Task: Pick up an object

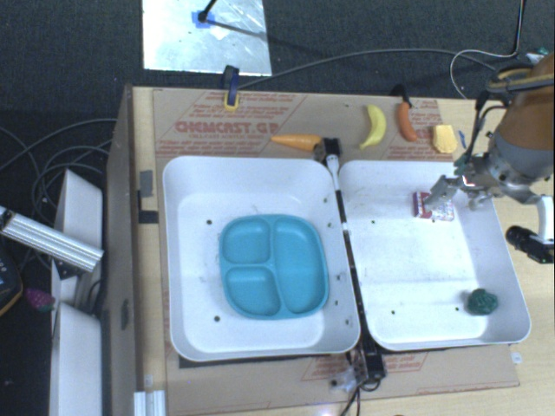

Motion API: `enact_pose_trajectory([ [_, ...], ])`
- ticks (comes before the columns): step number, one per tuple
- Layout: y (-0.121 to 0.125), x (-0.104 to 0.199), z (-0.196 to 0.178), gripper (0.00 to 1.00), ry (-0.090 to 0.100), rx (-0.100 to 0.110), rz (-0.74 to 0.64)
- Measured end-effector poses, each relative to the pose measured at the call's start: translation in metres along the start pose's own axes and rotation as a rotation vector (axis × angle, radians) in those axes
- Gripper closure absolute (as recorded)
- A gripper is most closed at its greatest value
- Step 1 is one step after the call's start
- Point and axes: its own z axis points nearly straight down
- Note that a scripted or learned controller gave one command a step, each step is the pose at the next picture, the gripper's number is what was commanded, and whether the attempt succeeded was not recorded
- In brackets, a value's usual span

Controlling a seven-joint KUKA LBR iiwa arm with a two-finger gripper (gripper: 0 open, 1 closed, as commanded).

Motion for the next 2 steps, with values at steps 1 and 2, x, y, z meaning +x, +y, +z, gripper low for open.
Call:
enact_pose_trajectory([
  [1, -0.061, -0.026, 0.003, 0.00, 0.000, 0.001, 0.001],
  [2, -0.007, -0.022, 0.066, 0.00, 0.002, 0.001, -0.003],
])
